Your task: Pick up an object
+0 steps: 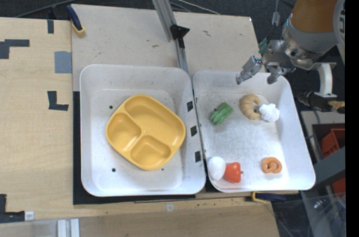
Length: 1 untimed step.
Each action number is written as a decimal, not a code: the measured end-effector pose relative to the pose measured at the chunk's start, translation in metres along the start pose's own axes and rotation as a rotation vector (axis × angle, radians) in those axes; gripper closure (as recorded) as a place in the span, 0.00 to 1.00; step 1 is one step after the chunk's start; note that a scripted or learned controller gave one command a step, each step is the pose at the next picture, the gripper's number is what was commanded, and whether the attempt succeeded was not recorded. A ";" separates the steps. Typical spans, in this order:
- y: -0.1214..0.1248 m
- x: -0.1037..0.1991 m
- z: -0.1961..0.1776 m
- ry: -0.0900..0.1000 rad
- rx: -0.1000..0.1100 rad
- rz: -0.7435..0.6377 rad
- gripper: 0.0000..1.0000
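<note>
My gripper [259, 74] hangs over the far edge of the right bin [252, 168], its two fingers spread apart with nothing between them. Just below it lies a tan croissant-like piece [251, 104] touching a white lump [270, 112]. A green ribbed piece [221, 113] sits to the left of those. Near the bin's front are a white egg-like ball [216, 165] beside a red pepper-like piece [233, 172], and an orange ring-shaped piece [271, 165] at the front right.
The left bin [95, 163] holds a yellow divided plate [146, 131]. A grey metal pole [161, 3] slants down to the seam between the bins. The arm's orange band [320, 0] stands at the upper right.
</note>
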State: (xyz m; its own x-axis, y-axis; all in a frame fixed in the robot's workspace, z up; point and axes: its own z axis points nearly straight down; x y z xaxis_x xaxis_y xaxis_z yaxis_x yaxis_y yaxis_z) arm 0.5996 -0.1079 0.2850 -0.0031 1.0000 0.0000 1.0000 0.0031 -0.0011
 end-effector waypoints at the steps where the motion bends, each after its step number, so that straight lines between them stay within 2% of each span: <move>1: 0.000 0.000 0.000 0.000 0.000 0.000 0.00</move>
State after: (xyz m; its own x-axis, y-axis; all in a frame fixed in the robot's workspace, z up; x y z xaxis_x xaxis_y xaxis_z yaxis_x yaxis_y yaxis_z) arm 0.5996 -0.1079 0.2850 -0.0028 1.0000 0.0001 1.0000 0.0028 -0.0010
